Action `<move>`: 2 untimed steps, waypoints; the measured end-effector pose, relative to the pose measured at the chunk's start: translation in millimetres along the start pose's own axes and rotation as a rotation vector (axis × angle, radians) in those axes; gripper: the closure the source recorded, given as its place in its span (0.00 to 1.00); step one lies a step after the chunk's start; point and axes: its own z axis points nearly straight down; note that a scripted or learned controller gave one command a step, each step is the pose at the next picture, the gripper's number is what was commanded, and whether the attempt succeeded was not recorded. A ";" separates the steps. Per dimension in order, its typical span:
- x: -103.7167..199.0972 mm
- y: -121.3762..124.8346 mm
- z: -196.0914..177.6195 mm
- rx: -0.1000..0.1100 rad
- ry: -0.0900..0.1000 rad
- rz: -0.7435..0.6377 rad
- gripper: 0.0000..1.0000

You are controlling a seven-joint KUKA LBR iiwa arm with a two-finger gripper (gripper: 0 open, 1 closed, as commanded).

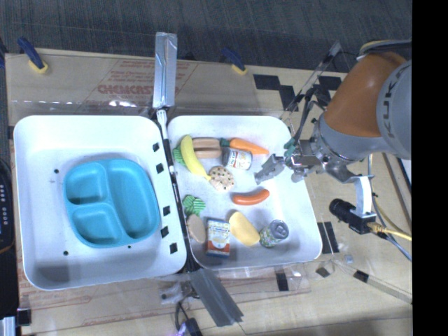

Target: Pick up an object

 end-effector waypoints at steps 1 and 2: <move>-12.1 96.5 62.0 0.004 0.001 -0.124 0.00; 8.7 130.0 118.6 -0.018 -0.009 -0.162 0.00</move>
